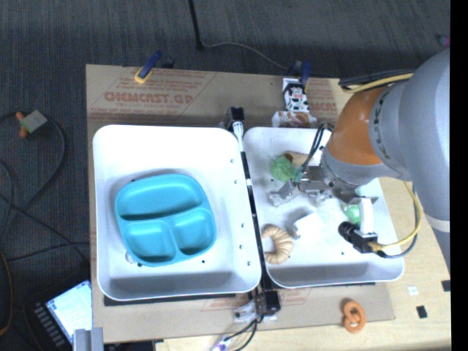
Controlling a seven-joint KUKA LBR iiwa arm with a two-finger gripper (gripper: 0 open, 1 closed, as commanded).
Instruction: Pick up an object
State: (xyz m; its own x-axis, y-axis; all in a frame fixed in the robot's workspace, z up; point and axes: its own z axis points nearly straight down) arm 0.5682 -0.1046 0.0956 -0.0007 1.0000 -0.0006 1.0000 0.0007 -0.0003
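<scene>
arm point(398, 134) reaching in from the right of the frame, orange band sitting over the upper part of the right bin point(329, 269), gripper point(307, 185) down low in the middle of that bin. can't tell how the jaws stand from here, the wrist covers them, and nothing is plainly seen in their grasp. just left of the gripper there's a green object point(282, 169), with a small tan piece point(296, 156) right above it and a grey object point(279, 193) just below. lower left in the same bin, a tan braided ring point(278, 243) lies against the wall. over in the left bin point(146, 141), a blue divided tray point(165, 219) lies flat at centre. an orange ring point(354, 315) lies on the bench at the bottom right, outside the bins
</scene>
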